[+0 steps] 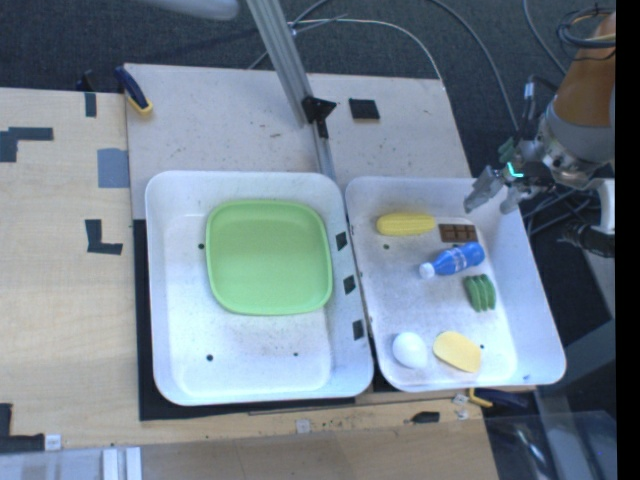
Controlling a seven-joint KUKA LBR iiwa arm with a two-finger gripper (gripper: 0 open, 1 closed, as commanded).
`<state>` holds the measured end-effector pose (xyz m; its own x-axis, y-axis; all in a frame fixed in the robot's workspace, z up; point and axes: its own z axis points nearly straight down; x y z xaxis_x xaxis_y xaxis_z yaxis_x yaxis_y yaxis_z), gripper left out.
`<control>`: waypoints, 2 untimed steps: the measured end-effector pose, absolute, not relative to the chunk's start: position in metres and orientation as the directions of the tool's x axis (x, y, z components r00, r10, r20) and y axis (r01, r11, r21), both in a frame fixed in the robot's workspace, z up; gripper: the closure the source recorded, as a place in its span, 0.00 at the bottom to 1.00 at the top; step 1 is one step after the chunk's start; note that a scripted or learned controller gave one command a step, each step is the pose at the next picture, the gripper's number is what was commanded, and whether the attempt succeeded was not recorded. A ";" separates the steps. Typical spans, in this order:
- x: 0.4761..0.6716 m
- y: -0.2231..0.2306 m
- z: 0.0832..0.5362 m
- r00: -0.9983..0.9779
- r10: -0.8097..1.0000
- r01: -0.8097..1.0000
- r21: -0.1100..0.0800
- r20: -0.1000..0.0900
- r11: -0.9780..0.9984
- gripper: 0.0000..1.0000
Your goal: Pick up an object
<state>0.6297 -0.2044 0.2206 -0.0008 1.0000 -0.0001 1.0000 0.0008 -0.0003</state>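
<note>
The right bin [520, 268] holds several small objects: a yellow corn cob [405, 225], a brown chocolate bar [458, 233], a blue bottle [452, 261], a green ridged piece [480, 292], a white egg [408, 349] and a yellow wedge [457, 351]. My gripper [495, 193] hangs over the bin's upper right rim, above and to the right of the chocolate bar. Its fingers are spread and nothing sits between them.
The left bin [170, 268] carries a green square plate [268, 256]. A grey metal pole [290, 58] slants down to the gap between the bins. Cables [420, 43] run behind the bench. A yellow-handled tool [135, 93] lies at the board's far left corner.
</note>
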 end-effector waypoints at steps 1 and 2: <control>0.630 -0.204 0.221 -0.001 1.000 1.000 0.000 0.000 0.001 0.00; 0.632 -0.203 0.178 -0.001 1.000 1.000 -0.004 0.000 0.001 0.00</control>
